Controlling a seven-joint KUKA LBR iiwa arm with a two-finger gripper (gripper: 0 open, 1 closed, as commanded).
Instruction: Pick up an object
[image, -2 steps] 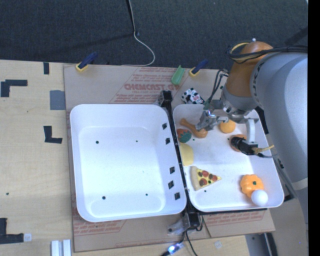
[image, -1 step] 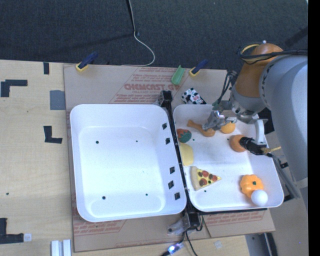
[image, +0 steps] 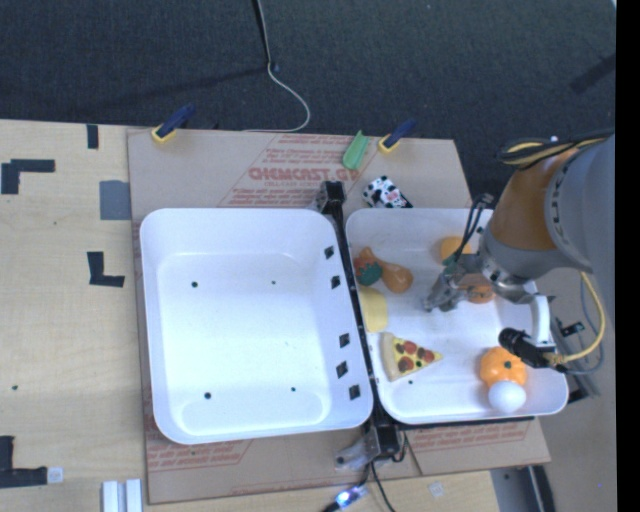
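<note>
My gripper (image: 441, 297) reaches down into the right bin (image: 420, 225), its dark fingers near the bin's middle right. An orange toy (image: 480, 293) lies right beside the fingers, and another orange piece (image: 451, 247) sits just behind them. A carrot-like toy with a green end (image: 383, 273) lies at the bin's left. A yellow block (image: 373, 309) and a pizza slice (image: 408, 354) rest along the left front. An orange fruit (image: 501, 366) and a white ball (image: 507, 396) occupy the front right corner. Nothing is visibly between the fingers.
The left bin (image: 240, 320) sits beside the right one, with black clips (image: 345, 345) along the shared wall. A black-and-white cow toy (image: 385, 193) lies on the cardboard behind the right bin. Yellow, green and blue clamps hold the cardboard's back edge.
</note>
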